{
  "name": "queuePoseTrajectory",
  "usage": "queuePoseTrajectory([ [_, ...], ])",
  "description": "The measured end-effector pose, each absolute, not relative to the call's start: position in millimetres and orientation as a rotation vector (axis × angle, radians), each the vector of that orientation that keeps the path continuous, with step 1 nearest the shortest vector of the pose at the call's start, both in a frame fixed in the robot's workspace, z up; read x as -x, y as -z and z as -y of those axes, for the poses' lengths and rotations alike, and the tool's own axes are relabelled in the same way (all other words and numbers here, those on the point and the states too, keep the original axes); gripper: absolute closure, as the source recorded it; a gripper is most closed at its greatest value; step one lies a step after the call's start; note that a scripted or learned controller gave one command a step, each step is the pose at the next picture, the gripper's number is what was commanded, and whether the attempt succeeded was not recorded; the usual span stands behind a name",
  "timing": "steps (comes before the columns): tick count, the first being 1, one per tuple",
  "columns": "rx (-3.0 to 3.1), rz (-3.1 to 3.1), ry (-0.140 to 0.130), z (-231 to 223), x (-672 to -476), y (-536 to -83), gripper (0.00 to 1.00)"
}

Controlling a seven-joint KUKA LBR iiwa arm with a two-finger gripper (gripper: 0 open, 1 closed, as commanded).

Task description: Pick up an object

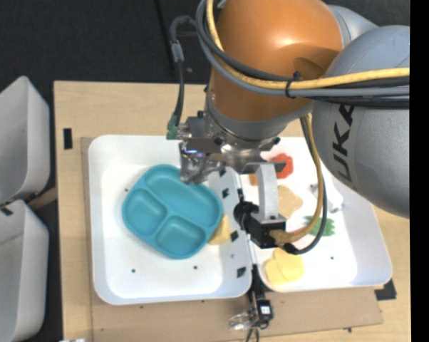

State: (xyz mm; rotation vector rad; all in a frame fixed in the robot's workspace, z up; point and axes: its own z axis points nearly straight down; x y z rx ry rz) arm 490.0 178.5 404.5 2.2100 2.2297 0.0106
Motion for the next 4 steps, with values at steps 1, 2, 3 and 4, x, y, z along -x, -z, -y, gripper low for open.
queuePoseTrajectory([
  [1, -2.210, -2.228, -0.007, -225, -491.4, -485, 1.00],
  [2, -2.226, -2.226, 0.033, -221, -496.3, -318, 1.00],
  [3, -2.227, -2.224, 0.029, -219, -519.0, -187, 1.00],
  [4, -2.223, -2.218, 0.002, -198, -576.7, -222, 1.00],
])
